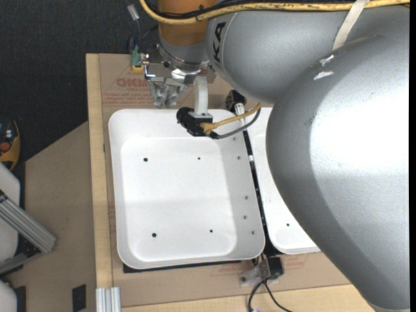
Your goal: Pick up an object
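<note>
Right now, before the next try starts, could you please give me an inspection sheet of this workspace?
Surface: a brown bench bears a left white bin and a right white bin side by side; the grey arm covers most of the right one.
Job's things: nothing seen on the visible bin floors.
Clutter: nothing seen.
Grippers: the gripper sits over the far edge of the left bin; finger state not readable.
Cables: a yellow cable runs along the arm; a black and tan lead hangs at the bin's far rim; a black wire trails off the near bench edge.
Surroundings: dark floor; metal rail at left.
</note>
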{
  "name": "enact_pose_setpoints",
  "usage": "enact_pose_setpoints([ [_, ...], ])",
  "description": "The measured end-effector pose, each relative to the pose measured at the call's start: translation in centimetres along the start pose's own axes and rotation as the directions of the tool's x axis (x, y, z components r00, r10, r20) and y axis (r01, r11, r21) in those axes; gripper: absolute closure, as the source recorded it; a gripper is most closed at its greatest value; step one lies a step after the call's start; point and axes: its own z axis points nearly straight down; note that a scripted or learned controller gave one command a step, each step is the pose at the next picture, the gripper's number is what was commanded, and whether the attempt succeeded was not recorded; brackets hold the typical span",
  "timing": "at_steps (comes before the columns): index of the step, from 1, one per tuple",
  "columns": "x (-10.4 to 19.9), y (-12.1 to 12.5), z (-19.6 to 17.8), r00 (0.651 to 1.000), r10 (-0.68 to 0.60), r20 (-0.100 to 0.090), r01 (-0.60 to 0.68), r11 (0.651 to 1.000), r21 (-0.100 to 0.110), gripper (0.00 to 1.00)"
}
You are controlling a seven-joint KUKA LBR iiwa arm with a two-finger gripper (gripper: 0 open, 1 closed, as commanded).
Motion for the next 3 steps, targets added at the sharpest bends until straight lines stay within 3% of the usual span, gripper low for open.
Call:
enact_pose_setpoints([
  [1,-3.0,-0.4,-6.2,1.000,0.005,-0.002,-0.005,1.000,-0.014,1.00],
  [2,0.0,0.0,-0.7,1.000,0.000,0.000,0.000,1.000,0.000,1.00],
  [3,-0.9,-0.4,-3.7,1.000,0.003,-0.002,-0.003,1.000,-0.011,1.00],
])
